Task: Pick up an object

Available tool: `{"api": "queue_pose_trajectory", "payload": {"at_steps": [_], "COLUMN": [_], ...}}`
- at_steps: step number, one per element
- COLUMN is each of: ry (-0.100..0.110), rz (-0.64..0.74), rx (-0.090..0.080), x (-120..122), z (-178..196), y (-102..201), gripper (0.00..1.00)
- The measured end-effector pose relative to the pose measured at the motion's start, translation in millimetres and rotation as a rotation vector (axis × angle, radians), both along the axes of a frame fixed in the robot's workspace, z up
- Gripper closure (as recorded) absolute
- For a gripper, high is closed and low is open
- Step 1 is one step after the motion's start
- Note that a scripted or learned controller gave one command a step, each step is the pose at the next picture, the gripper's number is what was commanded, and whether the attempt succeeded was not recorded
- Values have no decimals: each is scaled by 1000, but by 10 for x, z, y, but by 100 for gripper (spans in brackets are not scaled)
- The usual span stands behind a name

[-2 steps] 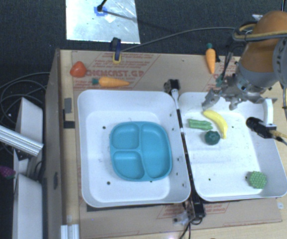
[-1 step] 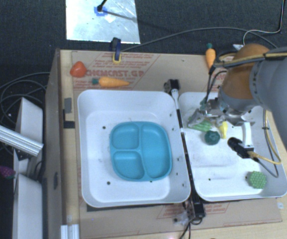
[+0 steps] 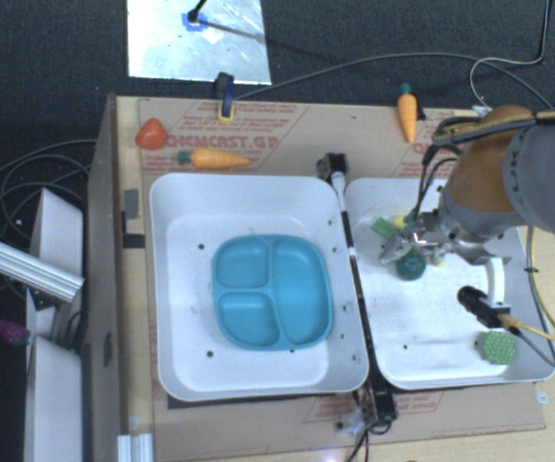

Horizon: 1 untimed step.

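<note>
My gripper [image 3: 410, 248] hangs low in the right bin [image 3: 421, 369], just over a dark teal round object [image 3: 411, 268]. My wrist hides much of it; whether my fingers are apart or together, I cannot tell. A green piece [image 3: 386, 226] peeks beside.

You're looking at a robotics lab bench, not a home: cardboard sheet [image 3: 258, 138] as the work surface, two white bins [image 3: 176, 258] clamped side by side, loose cables [image 3: 27, 176] trailing over dark carpet [image 3: 37, 56], aluminium extrusion [image 3: 22, 266] at left, plastic toy carrots [image 3: 214, 159] as props, grey-orange industrial arm [image 3: 508, 171] reaching in.
</note>
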<state>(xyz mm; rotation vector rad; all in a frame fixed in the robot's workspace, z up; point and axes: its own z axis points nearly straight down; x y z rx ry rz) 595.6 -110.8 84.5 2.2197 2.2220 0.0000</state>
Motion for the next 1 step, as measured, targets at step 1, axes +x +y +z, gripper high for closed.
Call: {"api": "queue_pose_trajectory", "payload": {"at_steps": [1], "ry": [-3], "rz": [1], "rx": [0], "x": [13], "z": [111], "y": [4], "gripper": [100]}}
